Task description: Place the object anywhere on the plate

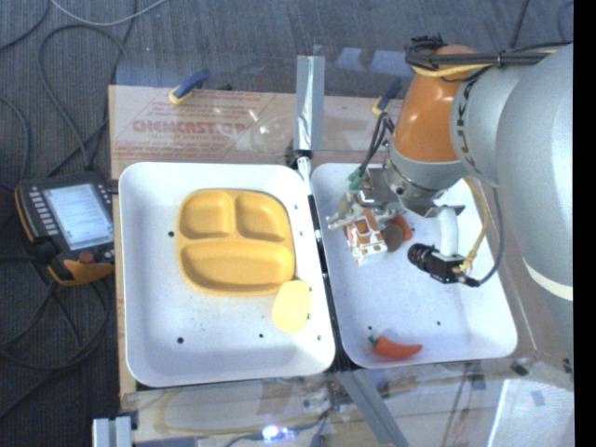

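Carpet (112,45), dark grey and ribbed, covers the floor around the bench, with thin cables looping across it at the far left. The bench top (205,128) is a pale board printed with faded red letters, and two clamps with blue and yellow handles sit on its far edge. A control tablet (67,222) with a lit screen rests off the bench's left side. The arm (521,138) enters from the right, its orange band above the wrist, and hangs over the far part of the right bin (466,333). The left bin (158,343) holds a yellow plate (237,240) with three compartments, and a pale yellow disc (291,306) lies just beside the plate's near right corner. The gripper (365,226) points down at a small orange and white object (365,240) in the right bin; whether the fingers are closed on it or apart I cannot tell. A red chilli pepper (396,347) lies near that bin's near edge.
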`<state>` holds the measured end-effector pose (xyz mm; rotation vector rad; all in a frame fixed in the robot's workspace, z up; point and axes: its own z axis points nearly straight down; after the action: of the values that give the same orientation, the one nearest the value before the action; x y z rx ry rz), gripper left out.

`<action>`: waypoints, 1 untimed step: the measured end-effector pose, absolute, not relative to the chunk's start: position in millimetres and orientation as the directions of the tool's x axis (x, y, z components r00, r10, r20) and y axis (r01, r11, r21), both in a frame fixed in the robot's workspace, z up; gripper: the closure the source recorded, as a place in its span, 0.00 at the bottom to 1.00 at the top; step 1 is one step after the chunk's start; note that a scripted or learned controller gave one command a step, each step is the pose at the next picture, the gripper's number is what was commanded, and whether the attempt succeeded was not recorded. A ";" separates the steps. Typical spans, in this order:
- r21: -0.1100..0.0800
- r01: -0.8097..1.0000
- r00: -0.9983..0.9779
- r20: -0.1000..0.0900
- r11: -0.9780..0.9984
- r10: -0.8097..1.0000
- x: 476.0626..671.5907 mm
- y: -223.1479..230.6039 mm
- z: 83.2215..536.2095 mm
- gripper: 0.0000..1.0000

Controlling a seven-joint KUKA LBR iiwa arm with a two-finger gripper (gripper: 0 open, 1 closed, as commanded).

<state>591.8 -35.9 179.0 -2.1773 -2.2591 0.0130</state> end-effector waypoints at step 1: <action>-0.008 0.999 -0.043 -0.003 0.043 0.999 636.4 22.0 183.8 1.00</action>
<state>636.4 22.0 183.8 -2.1706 -2.2659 0.0127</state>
